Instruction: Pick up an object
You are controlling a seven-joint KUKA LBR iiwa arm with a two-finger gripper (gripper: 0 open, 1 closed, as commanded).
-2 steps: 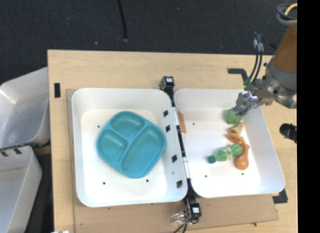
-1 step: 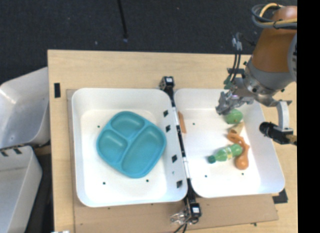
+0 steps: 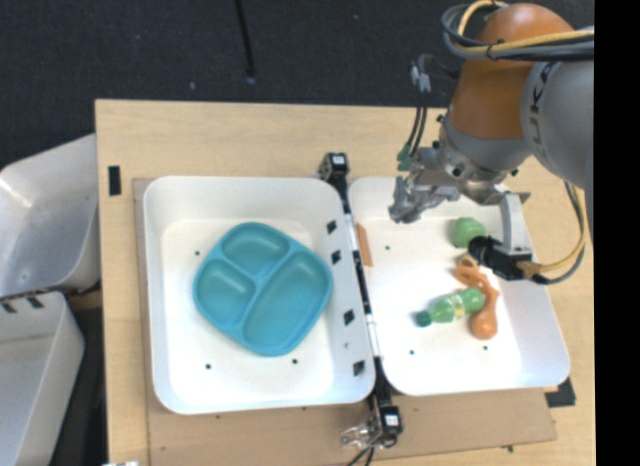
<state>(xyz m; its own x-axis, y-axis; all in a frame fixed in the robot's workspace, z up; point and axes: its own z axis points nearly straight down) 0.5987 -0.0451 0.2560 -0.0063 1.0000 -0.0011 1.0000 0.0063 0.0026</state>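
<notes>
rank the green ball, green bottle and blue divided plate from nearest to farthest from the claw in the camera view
1. Green ball, right bin, just right of the claw.
2. Green bottle, right bin, below the claw.
3. Blue divided plate, left bin.

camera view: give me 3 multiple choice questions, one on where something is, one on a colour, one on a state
1. Where does the blue divided plate lie?
A. left bin
B. right bin
C. on the bench outside the bins

2. What colour is the round ball in the right bin?
A. red
B. green
C. purple

3. How does the green bottle sit?
A. standing upright
B. on its side
C. on the plate

Answers: 1 A, the plate fills the middle of the left bin. 2 B, the ball beside the gripper is green. 3 B, the bottle lies flat against the orange toy.
</notes>
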